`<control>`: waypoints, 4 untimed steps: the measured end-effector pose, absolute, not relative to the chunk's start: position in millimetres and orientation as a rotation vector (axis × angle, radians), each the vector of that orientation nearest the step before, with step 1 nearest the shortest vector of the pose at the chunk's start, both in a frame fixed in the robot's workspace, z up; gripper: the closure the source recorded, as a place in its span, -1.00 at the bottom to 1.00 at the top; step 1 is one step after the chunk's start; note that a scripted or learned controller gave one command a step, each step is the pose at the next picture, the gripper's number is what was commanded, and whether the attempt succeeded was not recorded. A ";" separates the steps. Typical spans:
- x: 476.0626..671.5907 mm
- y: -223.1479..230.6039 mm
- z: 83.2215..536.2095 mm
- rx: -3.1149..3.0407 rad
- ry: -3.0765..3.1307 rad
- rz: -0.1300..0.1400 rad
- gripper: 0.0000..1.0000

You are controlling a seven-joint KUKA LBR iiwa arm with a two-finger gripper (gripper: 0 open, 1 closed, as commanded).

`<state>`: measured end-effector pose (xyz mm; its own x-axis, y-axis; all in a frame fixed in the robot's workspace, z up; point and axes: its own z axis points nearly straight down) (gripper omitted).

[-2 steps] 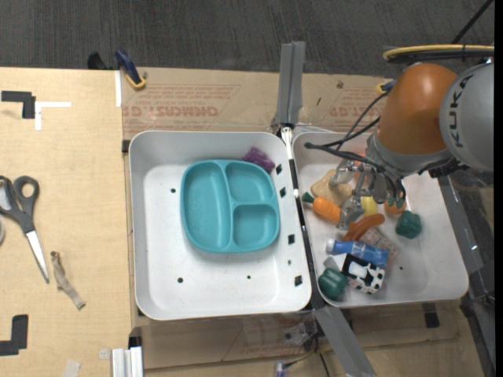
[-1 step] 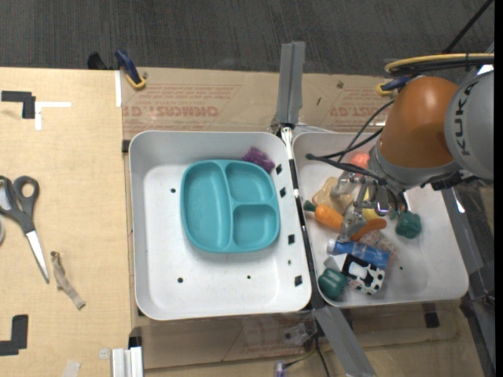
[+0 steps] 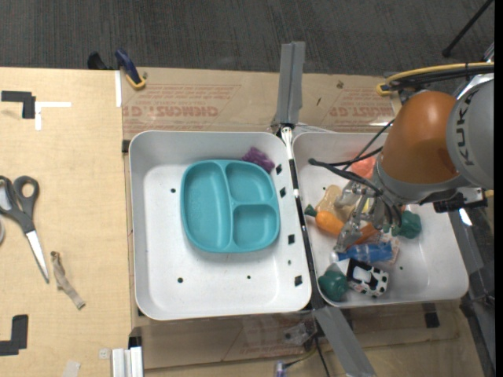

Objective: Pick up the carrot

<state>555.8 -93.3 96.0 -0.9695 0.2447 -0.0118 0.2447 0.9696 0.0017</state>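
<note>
- I see the two-finger gripper [image 3: 363,228] low in the right white bin [image 3: 440,277]; can't tell its state.
- Small orange carrot [image 3: 328,221] lies just left of it.
- Teal divided plastic plate [image 3: 231,206] sits in the left white bin [image 3: 157,281].

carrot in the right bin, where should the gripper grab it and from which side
Probably grip the small orange carrot across its thick orange middle, coming straight down from above. It lies flat near the left wall of the right white bin, green top pointing at the divider, so its long sides are the ones exposed. The two-finger gripper hangs just to its right amid other toys.
</note>
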 end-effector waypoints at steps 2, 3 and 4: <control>534.9 -93.6 96.0 0.481 3.093 -0.004 -1.00; 519.3 -92.2 95.8 0.703 3.049 0.003 -1.00; 512.1 -92.5 95.6 0.696 3.050 0.001 -1.00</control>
